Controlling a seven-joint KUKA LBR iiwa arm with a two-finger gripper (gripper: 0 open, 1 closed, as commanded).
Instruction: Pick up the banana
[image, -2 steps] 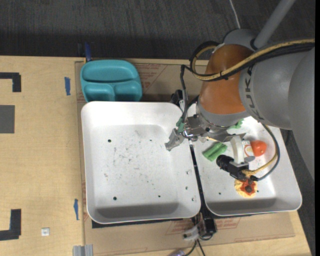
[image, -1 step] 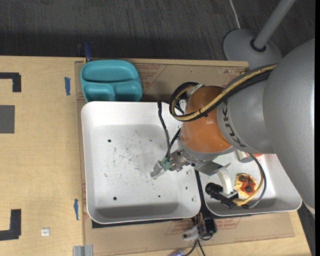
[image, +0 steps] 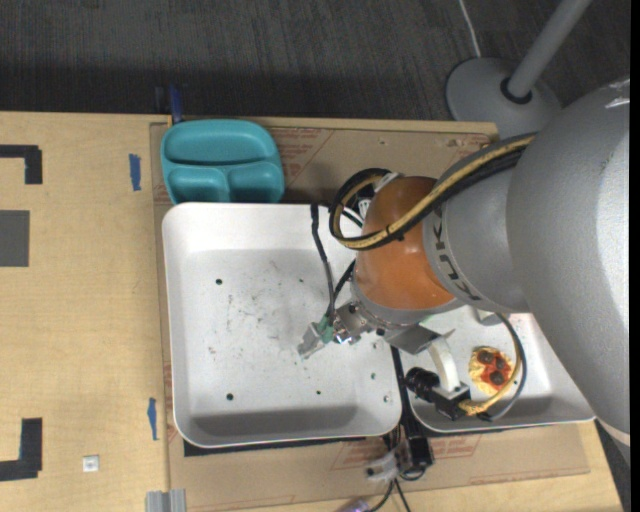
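Observation:
My gripper (image: 318, 338) hangs low over the right part of the left white bin (image: 200, 260), close to its floor. Nothing shows under or beside it but the scuffed bin floor. The grey arm with its orange band (image: 400, 255) reaches in from the right and hides most of the right bin (image: 560, 400). In the uncovered front corner of the right bin lies a small orange and red thing (image: 490, 368); I cannot tell what it is.
A teal divided tray (image: 222, 160) stands just behind the left bin. The bins sit on a brown cardboard bench (image: 80, 300) with black and blue tape marks at the left. A grey stand base (image: 490, 90) is at the back right.

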